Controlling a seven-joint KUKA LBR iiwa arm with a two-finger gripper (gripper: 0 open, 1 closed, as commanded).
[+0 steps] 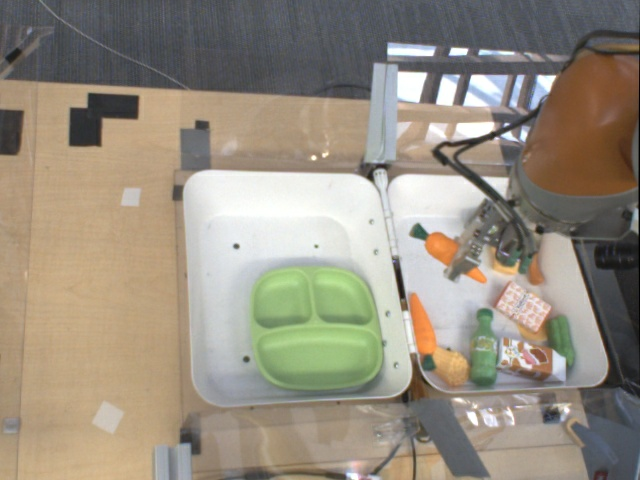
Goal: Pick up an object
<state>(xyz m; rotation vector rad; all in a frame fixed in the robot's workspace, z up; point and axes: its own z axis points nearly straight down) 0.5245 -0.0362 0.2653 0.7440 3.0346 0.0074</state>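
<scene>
Several toys crowd the right bin [596, 353]; the gripper [470, 258] hangs over a carrot [440, 247], fingers' state impossible to tell.

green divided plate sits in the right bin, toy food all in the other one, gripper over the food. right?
Not quite: the camera view shows the green divided plate in the left bin. The toy food lies in the right bin, with the gripper over it.

Bright, even overhead light, soft shadows, glare on the clear bench cover [320, 153], focus fairly sharp.
</scene>
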